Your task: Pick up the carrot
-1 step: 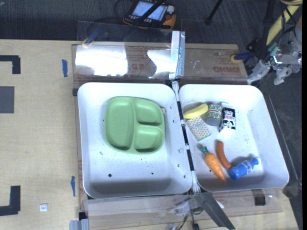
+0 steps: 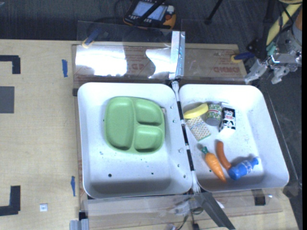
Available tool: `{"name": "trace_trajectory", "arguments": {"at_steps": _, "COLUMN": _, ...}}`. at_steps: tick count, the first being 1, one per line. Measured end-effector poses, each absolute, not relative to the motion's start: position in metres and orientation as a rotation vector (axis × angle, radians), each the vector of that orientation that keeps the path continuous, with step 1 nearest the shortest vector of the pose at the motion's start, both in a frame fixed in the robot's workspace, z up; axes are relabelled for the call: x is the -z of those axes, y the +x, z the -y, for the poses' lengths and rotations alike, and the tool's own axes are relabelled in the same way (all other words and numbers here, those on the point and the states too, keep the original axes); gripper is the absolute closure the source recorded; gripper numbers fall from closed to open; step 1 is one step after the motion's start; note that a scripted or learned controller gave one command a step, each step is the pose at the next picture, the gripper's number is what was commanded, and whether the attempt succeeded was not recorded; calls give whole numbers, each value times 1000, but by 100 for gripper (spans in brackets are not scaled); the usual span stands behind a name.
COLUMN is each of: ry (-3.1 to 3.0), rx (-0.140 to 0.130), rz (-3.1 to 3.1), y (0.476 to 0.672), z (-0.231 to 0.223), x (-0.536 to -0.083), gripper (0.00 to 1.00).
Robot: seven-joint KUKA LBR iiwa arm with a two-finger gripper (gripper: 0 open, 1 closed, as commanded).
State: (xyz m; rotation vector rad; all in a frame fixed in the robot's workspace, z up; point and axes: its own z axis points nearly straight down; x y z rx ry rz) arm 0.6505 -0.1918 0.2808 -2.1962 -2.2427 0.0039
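1. Camera view has the tool [image 2: 268, 71] parked up past the far right corner of the right bin [image 2: 276, 143], so it's outside the bin and well apart from everything in it. Can't tell how its jaws stand, too small and cluttered up there.
2. The carrot [image 2: 214, 165] lies flat near the bin's front edge, way down and to the left of the tool, green end pointing back toward the divider.
3. It's pretty boxed in: an orange-red sausage thing [image 2: 222, 154] sits just beside it on the tool's side, and a blue bottle [image 2: 242, 168] lies touching or almost touching its tip. Probably why a clean grab looks tricky to me.
4. Closer to the tool there's a yellow banana-ish piece [image 2: 195, 110], a small can [image 2: 214, 113] and a little carton [image 2: 227, 120].
5. The green tray [image 2: 134, 123] in the left bin [image 2: 91, 143] is farthest off, not in play.
6. My read: nothing picked yet, the tool needs to come down over the carrot's middle.
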Motion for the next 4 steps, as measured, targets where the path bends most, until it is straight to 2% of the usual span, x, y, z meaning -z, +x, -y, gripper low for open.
{"name": "trace_trajectory", "arguments": {"at_steps": 1, "ry": -2047, "rx": -2, "rz": 2379, "y": 594, "z": 158, "x": -154, "gripper": 0}}
{"name": "trace_trajectory", "arguments": {"at_steps": 2, "ry": -1852, "rx": -3, "rz": 2535, "y": 656, "z": 163, "x": -85, "gripper": 0}}
{"name": "trace_trajectory", "arguments": {"at_steps": 3, "ry": -1880, "rx": -2, "rz": 2513, "y": 573, "z": 136, "x": -139, "gripper": 0}}
{"name": "trace_trajectory", "arguments": {"at_steps": 4, "ry": -1805, "rx": -3, "rz": 2566, "y": 500, "z": 86, "x": -183, "gripper": 0}}
